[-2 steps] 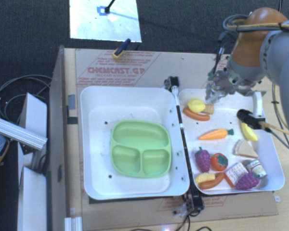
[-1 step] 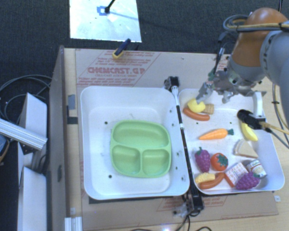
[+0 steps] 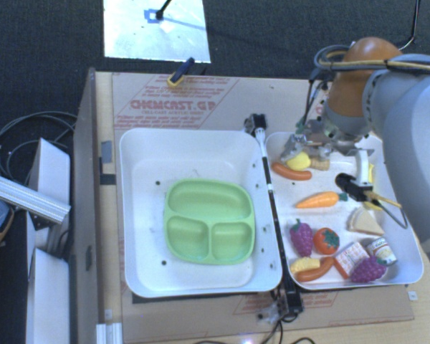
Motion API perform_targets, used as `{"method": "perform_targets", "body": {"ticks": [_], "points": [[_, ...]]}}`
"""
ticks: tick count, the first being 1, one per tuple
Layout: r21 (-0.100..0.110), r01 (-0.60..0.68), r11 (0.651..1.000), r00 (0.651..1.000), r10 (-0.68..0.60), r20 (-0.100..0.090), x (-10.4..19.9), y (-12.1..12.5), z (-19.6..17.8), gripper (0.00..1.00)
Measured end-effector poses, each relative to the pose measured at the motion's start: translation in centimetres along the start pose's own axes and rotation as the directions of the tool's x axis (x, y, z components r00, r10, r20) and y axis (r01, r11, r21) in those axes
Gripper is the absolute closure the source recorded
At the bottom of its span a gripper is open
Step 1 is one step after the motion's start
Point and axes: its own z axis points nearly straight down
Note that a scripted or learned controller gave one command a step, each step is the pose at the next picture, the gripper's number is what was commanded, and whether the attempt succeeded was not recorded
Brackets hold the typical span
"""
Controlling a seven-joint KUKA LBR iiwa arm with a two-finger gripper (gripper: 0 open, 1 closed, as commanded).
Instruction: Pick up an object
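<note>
Currently, the gripper [image 3: 306, 151] is hovering at the far end of the right bin [image 3: 414, 258], directly over a yellow toy [image 3: 299, 163]; an orange carrot [image 3: 317, 201] is lying nearer the camera.

two white bins [image 3: 140, 213], one green plate [image 3: 209, 221], two grape bunches [image 3: 301, 237]
</note>
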Motion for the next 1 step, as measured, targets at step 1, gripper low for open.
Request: {"method": "perform_targets", "body": {"ticks": [1], "points": [[-0.003, 0.003, 1.000, 1.000, -0.003, 0.002, -0.02, 0.07, -1.01, 1.00]]}}
